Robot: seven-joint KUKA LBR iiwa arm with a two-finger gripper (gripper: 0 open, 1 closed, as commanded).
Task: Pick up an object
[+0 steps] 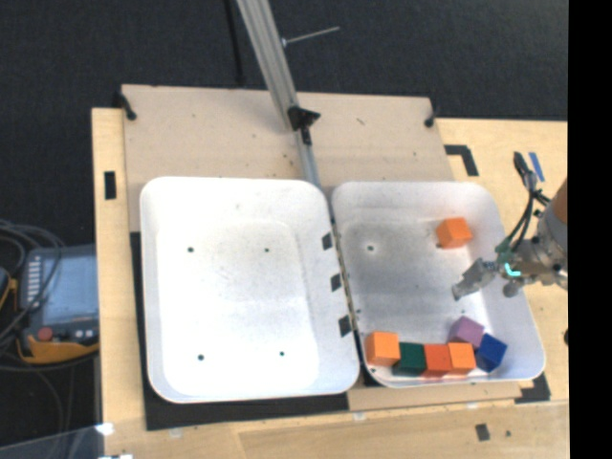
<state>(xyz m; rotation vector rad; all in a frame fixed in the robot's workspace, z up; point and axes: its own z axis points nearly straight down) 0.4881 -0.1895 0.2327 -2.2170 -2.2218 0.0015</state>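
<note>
Side by side on the counter [110, 256], two shallow white bins are seen. Nothing but a few dark specks is shown on the floor of the left bin [239, 290]. All the blocks are held in the right bin [421, 208]. One orange block [453, 232] lies alone near its far right part, well apart from the rest. Along the near wall a row is formed: an orange cube [384, 347], a dark green block [411, 358], a red-orange block [437, 359], a small orange block [462, 356] and a blue block [491, 351], with a pale purple block [468, 331] just behind them. The gripper [490, 283] is placed over the right side of this bin, above the row; its fingers are spread apart, and nothing is seen between them.
</note>
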